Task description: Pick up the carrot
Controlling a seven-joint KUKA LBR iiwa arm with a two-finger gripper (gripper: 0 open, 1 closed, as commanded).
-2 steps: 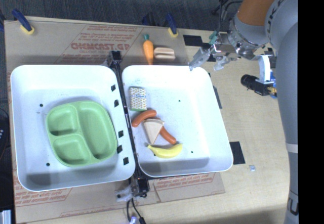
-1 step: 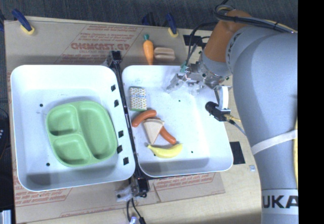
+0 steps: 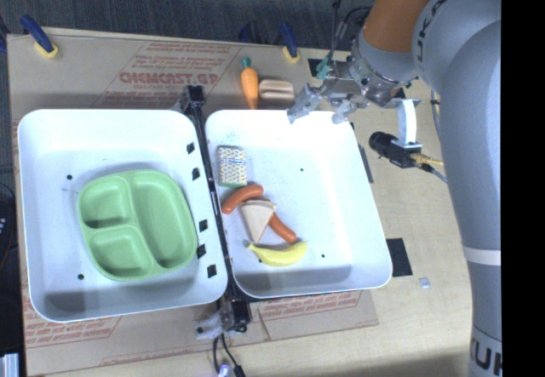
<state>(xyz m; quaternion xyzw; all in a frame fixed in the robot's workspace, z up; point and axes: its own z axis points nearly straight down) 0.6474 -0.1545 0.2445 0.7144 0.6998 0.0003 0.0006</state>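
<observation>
Camera view: carrot point(image 3: 249, 86) lies outside the bins on the far bench, just left of a tan block point(image 3: 276, 92); gripper point(image 3: 322, 109) hangs right of it, jaws spread, pinching nothing. We should come down clear of the right bin point(image 3: 368, 222) rim and straddle the carrot's width.

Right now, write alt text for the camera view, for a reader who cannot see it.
A grey robot arm's gripper hovers over the far rim of the right bin, close to a carrot lying outside the bins beside a small tan block. The right bin holds a banana, a sausage and other toy foods; the left bin holds a green divided plate.
</observation>
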